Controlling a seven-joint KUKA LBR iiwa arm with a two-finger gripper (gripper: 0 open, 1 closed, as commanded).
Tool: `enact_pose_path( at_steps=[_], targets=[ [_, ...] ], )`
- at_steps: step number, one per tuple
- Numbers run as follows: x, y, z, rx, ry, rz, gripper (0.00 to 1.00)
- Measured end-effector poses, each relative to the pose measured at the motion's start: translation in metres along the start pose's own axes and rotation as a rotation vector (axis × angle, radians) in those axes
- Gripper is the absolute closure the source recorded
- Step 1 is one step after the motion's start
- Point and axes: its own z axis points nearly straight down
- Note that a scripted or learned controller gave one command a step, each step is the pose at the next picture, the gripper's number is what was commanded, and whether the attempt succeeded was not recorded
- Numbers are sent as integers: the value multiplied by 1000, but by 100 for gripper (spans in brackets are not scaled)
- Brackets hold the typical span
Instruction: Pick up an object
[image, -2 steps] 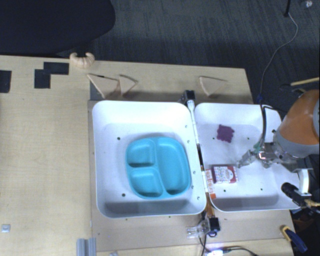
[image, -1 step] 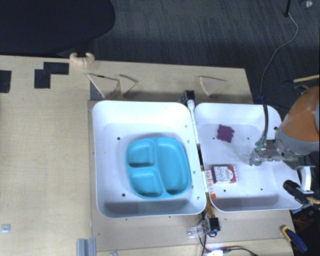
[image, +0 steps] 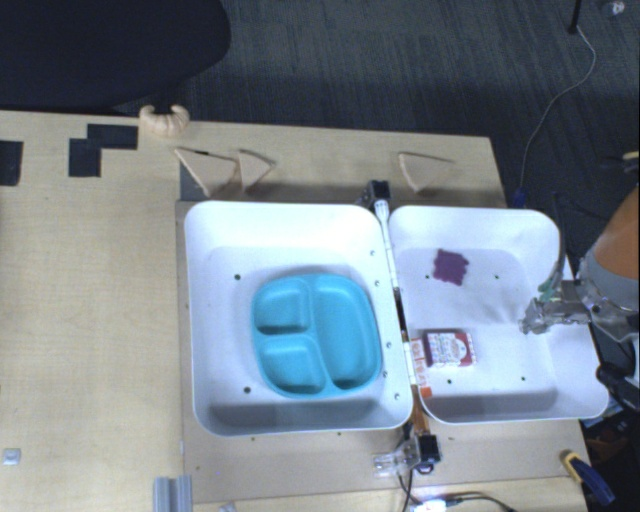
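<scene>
Pincer (image: 540, 310) at rt bin edge, packet (image: 446, 349) lower-left, apart

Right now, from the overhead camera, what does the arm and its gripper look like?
The gripper is small, metallic silver-grey, with thin fingers and a greenish spot near the top. Behind it the arm shows a grey body with an orange band above the wrist, cut off by the picture's edge.

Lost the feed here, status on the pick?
Gripper at right bin's right wall, nothing seen held. Packet and purple piece lie in right bin, untouched. Blue tray in left bin. Path to packet looks clear.
</scene>
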Motion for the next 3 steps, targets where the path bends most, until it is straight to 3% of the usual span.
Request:
enact_pose_path(
  at_steps=[1,2,3],
  targets=[
    [120,48,-54,0,3,-4,100],
    [58,-8,23,3,0,0,100],
    [0,29,4,-1,-1,-1,100]
  ],
)
